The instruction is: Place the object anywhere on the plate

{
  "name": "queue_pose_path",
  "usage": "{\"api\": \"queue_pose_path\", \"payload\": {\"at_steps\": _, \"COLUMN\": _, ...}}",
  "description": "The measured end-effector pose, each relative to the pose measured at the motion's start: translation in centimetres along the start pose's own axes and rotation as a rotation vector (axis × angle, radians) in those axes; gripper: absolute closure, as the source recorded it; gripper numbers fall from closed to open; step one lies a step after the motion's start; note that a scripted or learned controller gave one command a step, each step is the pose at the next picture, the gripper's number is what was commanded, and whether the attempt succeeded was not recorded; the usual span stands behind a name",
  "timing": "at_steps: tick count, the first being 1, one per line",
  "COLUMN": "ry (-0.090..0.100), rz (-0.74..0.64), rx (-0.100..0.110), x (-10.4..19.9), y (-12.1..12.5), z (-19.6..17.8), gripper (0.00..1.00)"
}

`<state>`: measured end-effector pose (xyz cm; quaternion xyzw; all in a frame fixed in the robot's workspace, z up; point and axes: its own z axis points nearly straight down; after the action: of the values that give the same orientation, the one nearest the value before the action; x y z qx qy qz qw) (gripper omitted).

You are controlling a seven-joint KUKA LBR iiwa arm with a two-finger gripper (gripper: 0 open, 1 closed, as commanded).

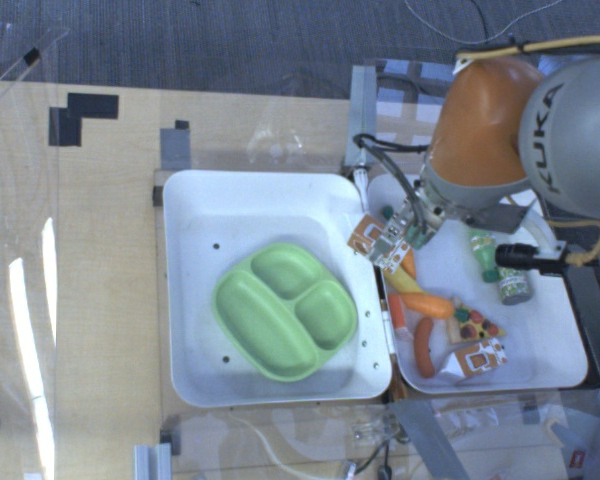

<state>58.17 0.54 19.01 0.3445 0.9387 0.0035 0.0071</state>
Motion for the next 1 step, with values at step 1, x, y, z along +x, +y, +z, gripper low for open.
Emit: {"api": "queue_pose_path", "payload": {"at_steps": 1, "ry": 0.008, "rz": 0.206, "rx": 0.009, "x": 8.63, "y": 3.50, "z": 0.46, "gripper": 1.00}}
